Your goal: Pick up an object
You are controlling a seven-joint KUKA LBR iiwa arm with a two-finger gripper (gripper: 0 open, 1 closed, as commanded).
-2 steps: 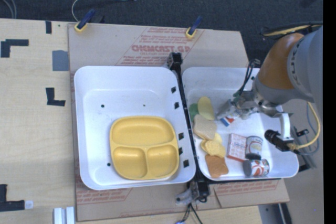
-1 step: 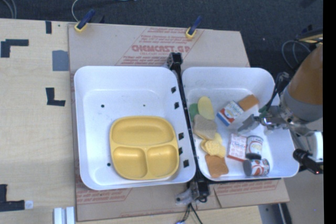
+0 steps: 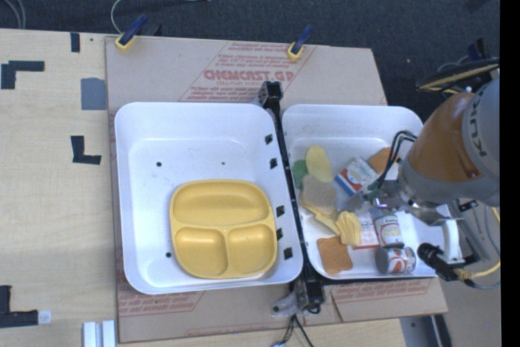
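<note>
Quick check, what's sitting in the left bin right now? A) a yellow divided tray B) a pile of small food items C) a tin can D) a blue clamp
A: the yellow divided tray lies alone in the left bin, while the small food items and the can are in the right bin.

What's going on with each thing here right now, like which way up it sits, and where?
yellow divided tray: flat, right side up, in the left bin.
can: on its side, near the right bin's front edge.
small jar: tipped over, beside the can.
yellow crinkled piece: lying flat in the pile.
brown flat piece: lying flat on the bin floor.
arm: reaching over the right bin.
</note>
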